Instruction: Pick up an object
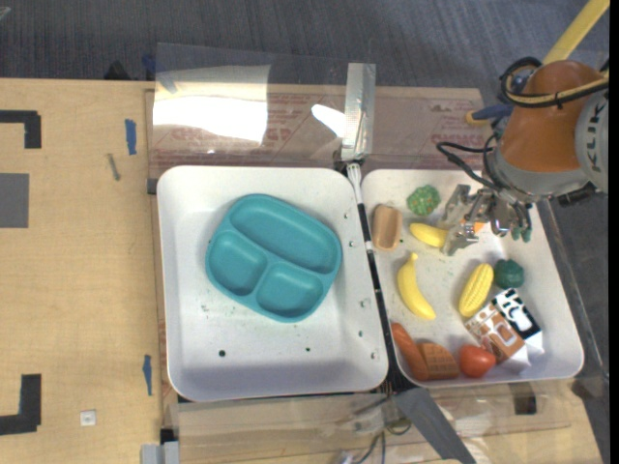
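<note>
My jaws (pixel 476 222) hang low over the far end of the right shallow white bin (pixel 565 288), and I cannot tell how they stand.

Taking that right bin as my landmark: a small yellow banana-shaped toy (pixel 427 233) lies just left of my jaws, with a green broccoli-like toy (pixel 422 200) beyond it near the bin's far wall. A tan bread-like piece (pixel 386 226) sits against its left wall. Mid-bin lie a larger yellow plastic banana (pixel 416 289) and a yellow corn-cob toy (pixel 475 289), with a dark green lump (pixel 510 273) by the right wall. At its near end rest an orange carrot-like toy (pixel 410 352), a red tomato-like ball (pixel 476 361) and a printed carton (pixel 505 323). Left of it, the other white bin (pixel 184 288) bears a teal divided plastic plate (pixel 275 256).
</note>
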Controlling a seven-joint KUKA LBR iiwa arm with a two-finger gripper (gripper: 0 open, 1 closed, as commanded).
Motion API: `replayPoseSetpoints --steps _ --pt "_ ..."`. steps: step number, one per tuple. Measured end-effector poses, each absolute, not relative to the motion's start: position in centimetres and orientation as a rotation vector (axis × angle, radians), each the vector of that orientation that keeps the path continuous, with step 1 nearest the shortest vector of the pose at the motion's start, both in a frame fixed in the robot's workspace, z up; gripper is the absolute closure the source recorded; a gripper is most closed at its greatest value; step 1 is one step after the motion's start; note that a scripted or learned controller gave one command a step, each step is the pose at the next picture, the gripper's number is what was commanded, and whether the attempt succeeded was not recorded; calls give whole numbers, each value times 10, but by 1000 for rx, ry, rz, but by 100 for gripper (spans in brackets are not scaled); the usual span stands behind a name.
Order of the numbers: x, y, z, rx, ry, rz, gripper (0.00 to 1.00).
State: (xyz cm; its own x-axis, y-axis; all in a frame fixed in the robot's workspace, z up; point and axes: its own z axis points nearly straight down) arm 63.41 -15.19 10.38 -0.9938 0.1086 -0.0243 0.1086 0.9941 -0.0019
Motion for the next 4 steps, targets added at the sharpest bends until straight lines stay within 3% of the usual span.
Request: replayPoseSetpoints --steps 1,2,3,4 --pt "634 -151 103 169 3115 -4 0" --pt "611 -90 89 232 3122 3 0" --pt "615 -91 103 229 3108 1 100" --pt "587 -62 263 -45 3121 -1 100"
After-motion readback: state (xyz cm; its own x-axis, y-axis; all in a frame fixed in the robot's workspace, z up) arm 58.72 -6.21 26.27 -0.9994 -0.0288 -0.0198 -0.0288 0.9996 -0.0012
